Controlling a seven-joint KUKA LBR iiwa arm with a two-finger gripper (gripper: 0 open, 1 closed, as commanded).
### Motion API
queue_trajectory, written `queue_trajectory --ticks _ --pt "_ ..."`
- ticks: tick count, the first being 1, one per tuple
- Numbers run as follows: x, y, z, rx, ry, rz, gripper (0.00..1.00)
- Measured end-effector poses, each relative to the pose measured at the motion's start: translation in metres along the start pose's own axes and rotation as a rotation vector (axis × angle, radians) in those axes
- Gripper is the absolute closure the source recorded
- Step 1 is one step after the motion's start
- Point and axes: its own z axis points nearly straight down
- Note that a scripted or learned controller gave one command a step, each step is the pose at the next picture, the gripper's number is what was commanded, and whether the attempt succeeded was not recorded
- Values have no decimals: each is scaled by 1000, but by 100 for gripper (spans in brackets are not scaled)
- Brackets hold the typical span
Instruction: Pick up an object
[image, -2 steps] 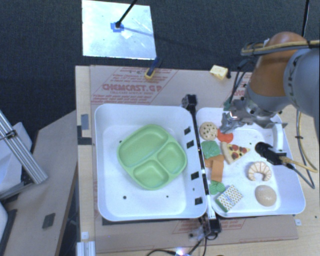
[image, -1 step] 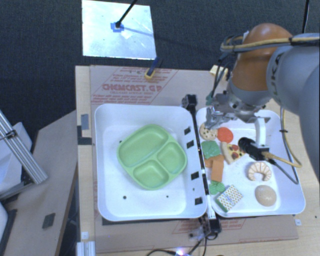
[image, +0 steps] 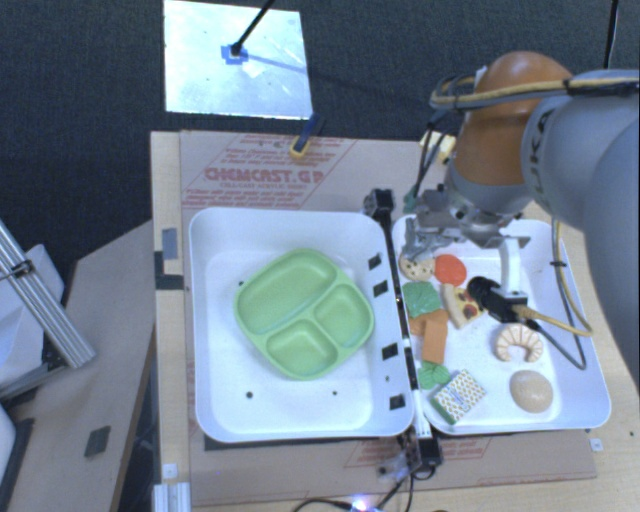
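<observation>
Though glossy, ridged croissant

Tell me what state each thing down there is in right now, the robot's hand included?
hand: low over the right bin's far left corner, above the food pieces
green tray: lying flat in the left bin, compartments bare
croissant: lying loose in the right bin
egg: resting near the right bin's front edge
orange stick: lying flat among the other pieces
</observation>
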Motion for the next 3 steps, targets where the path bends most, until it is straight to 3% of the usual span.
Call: queue_trajectory --ticks 3 --pt "4 5 5 0 -1 5 100"
